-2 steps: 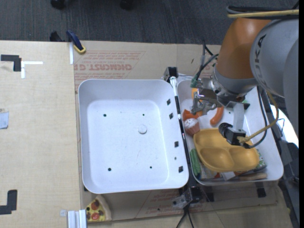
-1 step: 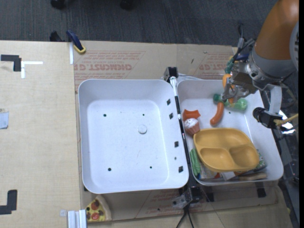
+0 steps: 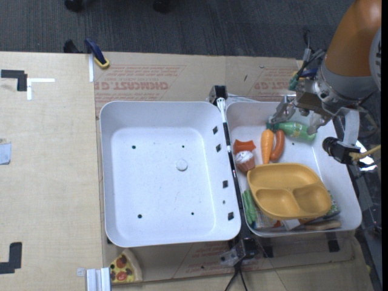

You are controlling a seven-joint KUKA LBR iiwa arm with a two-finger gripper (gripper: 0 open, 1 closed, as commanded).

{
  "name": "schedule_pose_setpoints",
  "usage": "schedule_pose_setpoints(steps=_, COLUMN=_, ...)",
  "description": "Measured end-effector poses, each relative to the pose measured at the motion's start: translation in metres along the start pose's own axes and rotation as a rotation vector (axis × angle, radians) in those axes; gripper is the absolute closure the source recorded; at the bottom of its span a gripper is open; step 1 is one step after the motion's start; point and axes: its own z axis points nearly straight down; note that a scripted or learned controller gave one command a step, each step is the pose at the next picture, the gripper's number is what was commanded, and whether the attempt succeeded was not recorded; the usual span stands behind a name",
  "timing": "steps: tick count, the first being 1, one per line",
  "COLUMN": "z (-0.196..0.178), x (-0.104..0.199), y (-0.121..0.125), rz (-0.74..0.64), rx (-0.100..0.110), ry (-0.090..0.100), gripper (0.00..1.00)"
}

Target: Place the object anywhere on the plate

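We see the yellow plate (image 3: pixel 290 199) at the near edge of the right bin (image 3: pixel 345 180). Beyond it, a green toy (image 3: pixel 296 129) lies crosswise by the far edge, its long axis left to right, directly beneath the gripper (image 3: pixel 298 115), whose spread fingers straddle it.

Even overhead light falls across the pale wooden bench (image 3: pixel 42 180), with soft shadows pooling under the rim of the shallow white plastic left bin (image 3: pixel 115 162). The dark carpeted floor (image 3: pixel 200 17) stays dim; detail is slightly soft throughout.
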Motion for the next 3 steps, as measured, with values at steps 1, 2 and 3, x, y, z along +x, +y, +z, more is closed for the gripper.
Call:
schedule_pose_setpoints(steps=1, z=0.062, x=-0.052, y=0.012, rz=-0.351, rx=0.001, ry=0.001, gripper=0.00)
schedule_pose_setpoints(steps=2, z=0.027, x=-0.070, y=-0.022, rz=-0.608, rx=-0.004, ry=0.001, gripper=0.00)
schedule_pose_setpoints(steps=3, z=-0.035, x=-0.064, y=-0.011, rz=-0.913, rx=-0.007, ry=-0.001, gripper=0.00)
